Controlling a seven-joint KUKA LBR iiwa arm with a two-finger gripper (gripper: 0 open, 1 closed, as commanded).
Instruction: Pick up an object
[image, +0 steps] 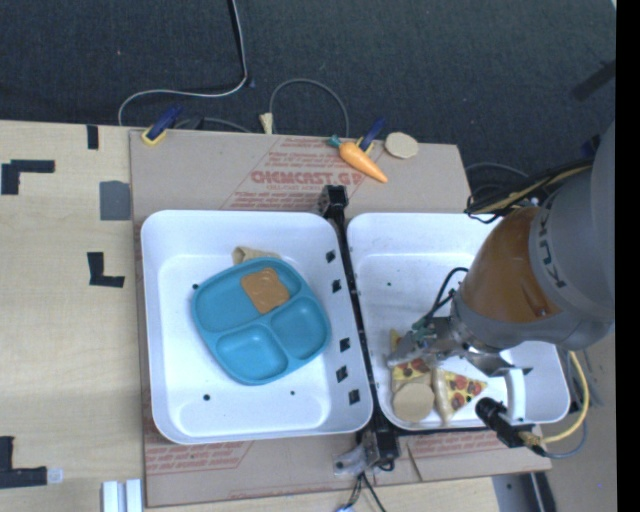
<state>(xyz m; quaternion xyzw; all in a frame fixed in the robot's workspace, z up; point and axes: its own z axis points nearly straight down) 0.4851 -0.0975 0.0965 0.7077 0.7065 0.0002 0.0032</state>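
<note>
In the right bin (400, 245), low in its front left corner, my gripper (424, 343) hangs under the grey arm with its orange band (510, 280). Just below it lie a pizza slice (404, 372), a second pizza slice (460, 389) and a round beige cookie (412, 403). The gripper is right above or touching the first slice; I cannot tell which. The arm hides the right part of this bin.
The left bin (165, 300) holds a blue divided plate (262, 325) with a brown toast piece (265, 290) on it. A toy carrot (362, 162) and a beige disc (402, 146) lie on the cardboard behind the bins. A black divider (345, 290) runs between the bins.
</note>
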